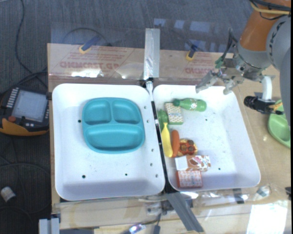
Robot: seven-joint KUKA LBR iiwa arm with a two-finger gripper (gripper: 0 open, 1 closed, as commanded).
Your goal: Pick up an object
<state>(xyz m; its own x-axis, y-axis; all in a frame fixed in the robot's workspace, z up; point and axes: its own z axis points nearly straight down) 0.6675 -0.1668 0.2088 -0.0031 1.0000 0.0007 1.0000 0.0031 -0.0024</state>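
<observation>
— Bins first: how many, and what are they like?

— Two shallow white bins side by side on the counter (63, 52), smooth with rounded corners. The left bin (68, 145) holds one teal plastic tray (113, 125), glossy, moulded into three compartments.

— And the right bin (229, 140)?

— It holds a cluster of toy food along its left side. One green bottle (190, 104) lies on its side at the far end, with a pale label I can't read. Just near of it sits one small checkered square (174, 113). One green piece (162, 117) and one yellow banana-like piece (165, 139) run along the left wall, and one orange carrot shape (175, 141) lies beside the yellow one. Nearer still are one red-and-yellow item (187, 146), one pale packet (198, 162) with red print, and one red can (189, 179) on its side; its print is too small to read.

— The gripper (219, 83)?

— It hangs over the far right corner of the right bin, its metal fingers (205, 84) spread apart with nothing between them, well apart from the bottle.

— Any writing?

— Faded red lettering on the cardboard beyond the bins, not legible.
</observation>
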